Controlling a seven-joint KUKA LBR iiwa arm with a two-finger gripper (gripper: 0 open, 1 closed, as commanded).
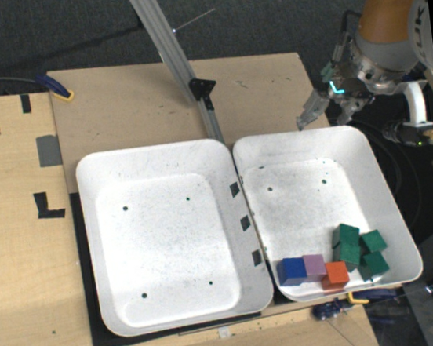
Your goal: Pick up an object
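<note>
**Hand above far right corner, blocks in right bin**

Seen from above: two white bins side by side on a wooden counter (128, 101). Hand (313, 113) poised over the right bin's (296, 146) far rim, near the counter's far right corner; grip state impossible to tell. Clustered in that bin's near right corner: blue block (292, 270), lilac block (314, 264), orange block (336, 273), green blocks (360, 250).

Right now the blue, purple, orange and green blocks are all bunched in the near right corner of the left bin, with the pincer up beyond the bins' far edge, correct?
Not quite: the camera view shows the blue block, purple block, orange block and green blocks bunched in the near right corner of the right bin, not the left one. The pincer is indeed beyond the far edge.
</note>
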